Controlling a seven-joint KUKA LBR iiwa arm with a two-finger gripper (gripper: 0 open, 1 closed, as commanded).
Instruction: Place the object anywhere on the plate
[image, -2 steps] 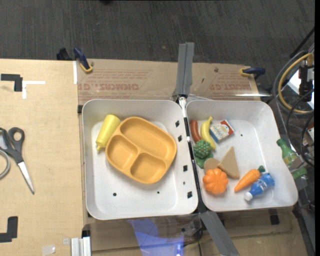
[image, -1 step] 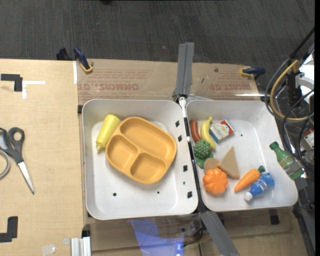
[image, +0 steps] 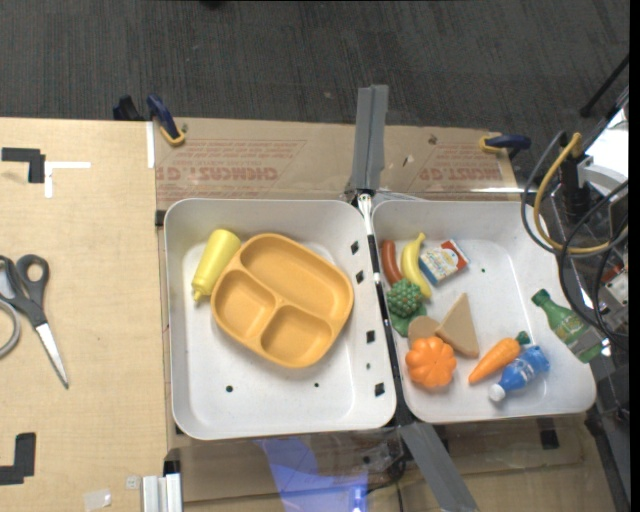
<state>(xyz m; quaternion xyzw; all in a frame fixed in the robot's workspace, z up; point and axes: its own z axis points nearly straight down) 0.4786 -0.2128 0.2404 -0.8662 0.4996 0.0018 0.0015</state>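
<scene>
Left shallow white bin (image: 270, 400): yellow-orange plastic plate with three compartments (image: 283, 300), sitting tilted, roughly centre, a bit toward the far side. All three compartments bare.
Yellow plastic squeeze bottle (image: 214, 262) lies in the same bin, just left of the plate, touching its left rim; not on the plate.

Right shallow white bin (image: 500, 260) holds the rest, all toy food:
- red sausage (image: 388, 265) and yellow banana (image: 414, 265) side by side near the far-left corner
- small red-white-blue carton (image: 443, 262) just right of the banana
- green knobbly vegetable piece (image: 405, 298) below the banana, against the left wall
- tan wedge (image: 462, 326) overlapping a brown round slice (image: 422, 328)
- orange pumpkin (image: 431, 362) just below the slice, touching it
- orange carrot (image: 494, 360) slanted, beside a blue bottle with white cap (image: 520, 373) near the front-right corner
- green plastic bottle (image: 568, 325) lying across the right rim, partly out of the bin

Table (image: 80, 230): grey-handled scissors (image: 35, 310) at far left, well apart from the bins. Brown cardboard sheet (image: 260, 160) behind the bins, held by blue clamps (image: 165, 118). Black and yellow cables (image: 570, 210) bunched at the right edge.
</scene>
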